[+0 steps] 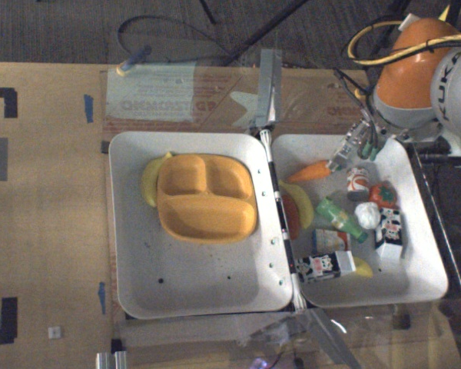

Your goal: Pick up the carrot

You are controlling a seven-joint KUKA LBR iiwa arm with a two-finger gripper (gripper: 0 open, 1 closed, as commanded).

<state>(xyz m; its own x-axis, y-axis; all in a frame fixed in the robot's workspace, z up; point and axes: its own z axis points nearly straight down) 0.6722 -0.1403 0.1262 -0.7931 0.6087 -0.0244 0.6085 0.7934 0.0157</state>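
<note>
The orange carrot [310, 171] is in the upper left part of the right bin [426, 279], with its thin tip pointing left toward the divider. My gripper [342, 160] reaches down at a slant from the upper right, and its tip meets the carrot's thick right end. The grey arm with its orange band [415, 60] hangs over the bin's far right corner.
The right bin also holds a banana [301, 204], a green bottle [339, 218], a small can [358, 181], a tomato-like red piece [383, 195], a white ball [366, 215] and milk cartons [326, 266]. The left bin [131, 283] holds an orange divided tray [206, 197] lying over another banana [149, 181].
</note>
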